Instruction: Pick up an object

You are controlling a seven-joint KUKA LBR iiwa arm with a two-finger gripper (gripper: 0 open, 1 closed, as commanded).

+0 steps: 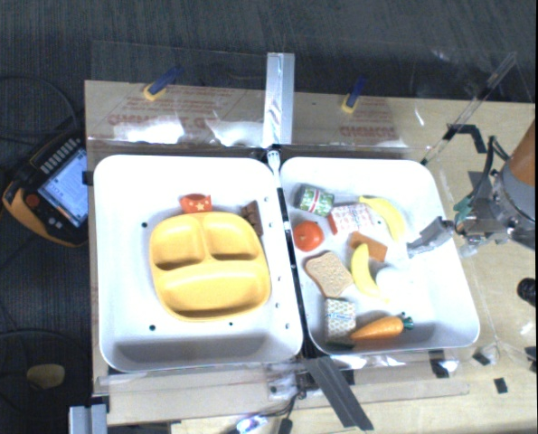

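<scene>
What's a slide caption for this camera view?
Gripper over right bin of toy food; yellow tray in left bin.

Tray (210, 265) in left bin (124, 233); bread slice (328, 274), carrot (377, 329), tomato (308, 235) in right bin (445, 287)

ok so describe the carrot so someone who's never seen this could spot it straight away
Start at the right-hand shallow white bin, the one crowded with toy food. Go to its near edge, where the orange toy carrot with a green top lies on its side beside a small patterned box. It is the one long, tapering orange thing there.
</scene>
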